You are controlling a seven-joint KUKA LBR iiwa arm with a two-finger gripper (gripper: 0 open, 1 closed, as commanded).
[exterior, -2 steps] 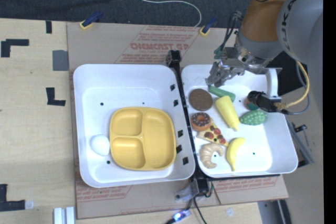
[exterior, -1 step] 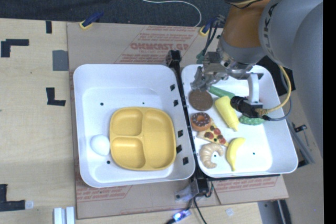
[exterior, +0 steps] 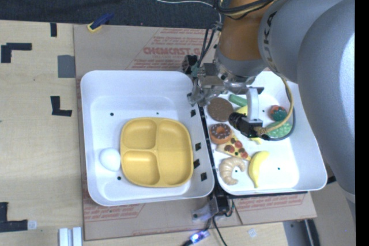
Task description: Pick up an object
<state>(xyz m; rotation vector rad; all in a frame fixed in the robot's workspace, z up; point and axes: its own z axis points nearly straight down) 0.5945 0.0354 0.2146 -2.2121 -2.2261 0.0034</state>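
Early in the pick, by the look of it: nothing visibly caught in the end effector (exterior: 199, 94), and impossible to tell whether apart or together, tucked beneath the wrist from this angle. Hangs low at the shared wall between the bins, by the upper left corner of the right bin (exterior: 288, 165). Closest candidate: a brown disc (exterior: 218, 108) just beside, lying flat in that bin. Below the disc, in a loose column: a doughnut (exterior: 220, 133), a pizza slice (exterior: 236, 149), a croissant (exterior: 232, 170), with a banana (exterior: 258, 166) next to the croissant. Further right, green and orange toy pieces, partly covered by the robot's own hardware, too hidden to name. Left to do, judging from this: descend, close on one item, lift clear. In the left bin (exterior: 89, 124), well apart from the action, a yellow divided plate (exterior: 155, 152) with a white egg (exterior: 109, 159) just beside its left edge. Likely in the way: the bin wall, very near the disc, and crowding from neighbours.
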